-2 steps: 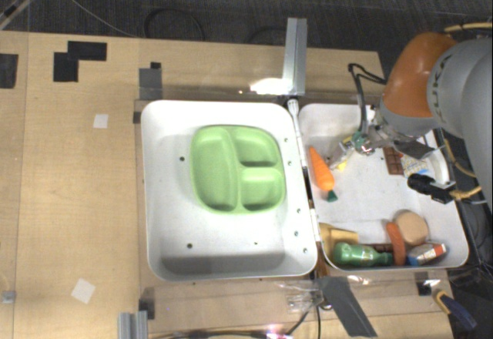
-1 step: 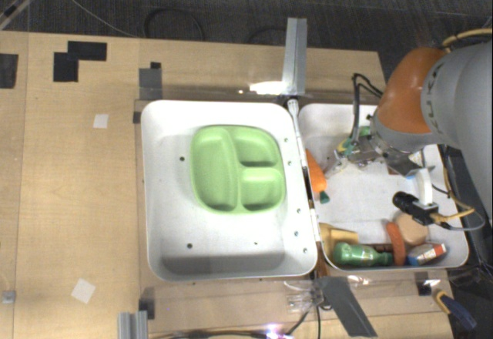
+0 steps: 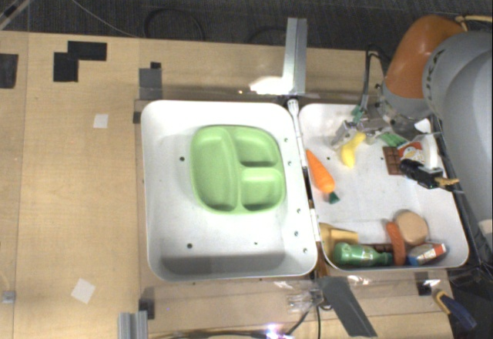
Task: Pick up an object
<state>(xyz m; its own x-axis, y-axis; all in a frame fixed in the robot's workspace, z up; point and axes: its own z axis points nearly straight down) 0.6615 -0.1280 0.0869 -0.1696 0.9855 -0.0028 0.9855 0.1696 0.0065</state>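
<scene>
Hand (image 3: 356, 132) over banana (image 3: 351, 151), right bin (image 3: 362, 203) | grip: cannot tell | arm hides bin's right edge

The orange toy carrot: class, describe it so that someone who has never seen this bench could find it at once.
Start at the right-hand shallow white bin of the two. Look along its left wall, about halfway down, where the orange toy carrot with its green top lies slantwise on the bin floor. It is the lone orange cone, lying apart from the small yellow toy under the claw and from the green toy bottle below.
</scene>
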